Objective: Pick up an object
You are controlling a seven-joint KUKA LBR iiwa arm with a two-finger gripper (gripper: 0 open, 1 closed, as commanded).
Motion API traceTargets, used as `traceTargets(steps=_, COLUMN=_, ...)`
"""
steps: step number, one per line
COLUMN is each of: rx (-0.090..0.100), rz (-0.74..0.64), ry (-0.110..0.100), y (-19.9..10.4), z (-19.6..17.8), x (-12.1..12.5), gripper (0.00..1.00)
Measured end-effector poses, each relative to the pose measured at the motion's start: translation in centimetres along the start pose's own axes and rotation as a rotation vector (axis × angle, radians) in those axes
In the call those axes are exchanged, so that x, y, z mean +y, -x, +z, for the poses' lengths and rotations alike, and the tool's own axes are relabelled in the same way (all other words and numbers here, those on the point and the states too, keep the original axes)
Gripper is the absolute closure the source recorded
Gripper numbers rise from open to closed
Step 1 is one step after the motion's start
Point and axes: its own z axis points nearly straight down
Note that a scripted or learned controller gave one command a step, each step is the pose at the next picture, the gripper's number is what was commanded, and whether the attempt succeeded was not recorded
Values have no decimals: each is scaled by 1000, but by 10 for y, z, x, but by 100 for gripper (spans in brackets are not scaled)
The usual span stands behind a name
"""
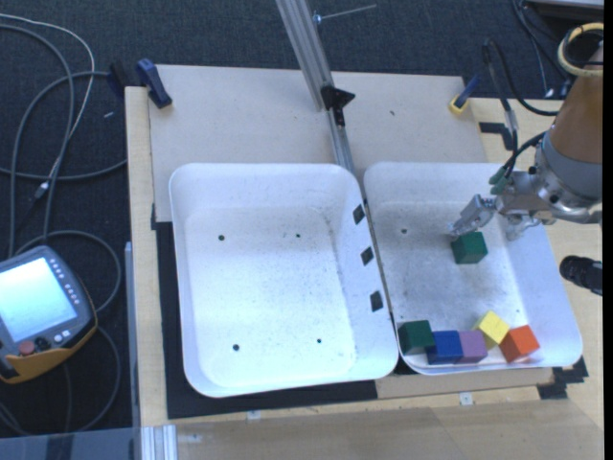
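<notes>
The gripper (493,217) hangs over the right bin (565,300), reaching in from the right edge of the view. One grey finger (469,217) slants down and leftward, its tip just above and beside the top of a dark green cube (469,248); the other finger is lost against the wrist hardware, so how wide the jaws stand cannot be told. Nothing can be seen gripped between them, and the cube sits on the bin floor, slightly left of and below the wrist.

Behind the gripper the arm (579,137) rises to the right, grey at the wrist with its orange band above (a bundle of dark cables loops beside it).

Along the near wall of the same bin five more cubes lie in a loose row: a green cube (416,335), a blue cube (445,345) touching it, a purple cube (473,345) against the blue one, a yellow cube (494,328) just behind, and an orange cube (519,342) at the right end.

The left bin (192,257) lies beside the right one, their rims meeting along the middle. Both rest on a pale bench (249,113), with an aluminium strut (302,36) slanting over its far side. A teach pendant (38,310) with a lit screen lies on the dark floor at the left, among cables.
</notes>
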Motion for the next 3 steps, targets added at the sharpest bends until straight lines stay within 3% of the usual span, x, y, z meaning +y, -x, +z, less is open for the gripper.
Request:
traceTargets(steps=1, rx=1, rz=2, ry=-9, y=41, z=145, x=19, gripper=0)
traceTargets(steps=2, rx=-1, rz=-4, ry=4, y=23, z=153, x=76, gripper=0)
traceTargets(steps=3, rx=0, rz=6, ry=-3, y=84, z=152, x=35, gripper=0)
